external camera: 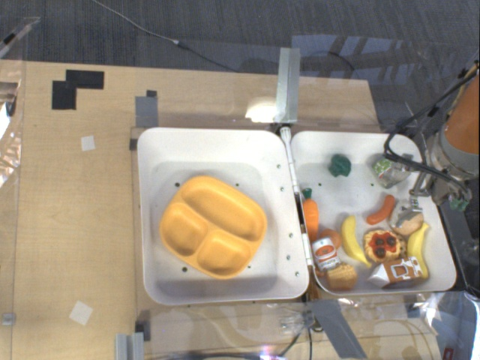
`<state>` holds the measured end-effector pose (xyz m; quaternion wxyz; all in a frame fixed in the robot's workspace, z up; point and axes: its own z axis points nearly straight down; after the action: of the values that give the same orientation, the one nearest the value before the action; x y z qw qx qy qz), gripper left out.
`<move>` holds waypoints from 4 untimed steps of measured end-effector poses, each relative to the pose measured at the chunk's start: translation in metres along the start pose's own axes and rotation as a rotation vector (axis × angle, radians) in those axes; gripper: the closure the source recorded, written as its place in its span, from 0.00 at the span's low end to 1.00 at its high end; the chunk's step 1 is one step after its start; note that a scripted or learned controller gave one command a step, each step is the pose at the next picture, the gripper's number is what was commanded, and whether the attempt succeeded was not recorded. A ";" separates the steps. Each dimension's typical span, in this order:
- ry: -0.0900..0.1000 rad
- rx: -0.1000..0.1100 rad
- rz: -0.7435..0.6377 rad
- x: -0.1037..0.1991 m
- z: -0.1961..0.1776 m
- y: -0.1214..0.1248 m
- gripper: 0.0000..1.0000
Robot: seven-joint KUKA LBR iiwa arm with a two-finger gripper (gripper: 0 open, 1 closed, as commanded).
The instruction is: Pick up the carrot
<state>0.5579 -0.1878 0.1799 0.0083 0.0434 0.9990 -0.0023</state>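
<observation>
Carrot (310, 217), far across the bin from my pincer (412, 217) whose spread I can't tell, looks light, stiff, slick; I'd pinch mid-body.

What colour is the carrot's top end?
Green. The carrot is orange with a small green tip at its upper end, seen in the camera view by the right bin's left wall.

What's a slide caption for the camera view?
Gripper hovers over right bin's toy food; carrot lies by the divider.

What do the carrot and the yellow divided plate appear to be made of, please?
Carrot: likely moulded plastic, a toy, given its uniform bright orange and smooth surface. Yellow divided plate: probably plastic too, with an even colour, soft rounded compartments and a dull sheen. Neither can be confirmed by look alone.
</observation>
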 end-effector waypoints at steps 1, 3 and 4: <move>0.011 -0.006 -0.019 0.032 0.086 0.055 0.00; 0.009 -0.006 -0.163 0.065 0.079 0.099 1.00; -0.014 -0.040 -0.232 0.050 0.022 0.190 1.00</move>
<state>0.5253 0.0057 0.1567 0.0156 -0.0728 0.9971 0.0166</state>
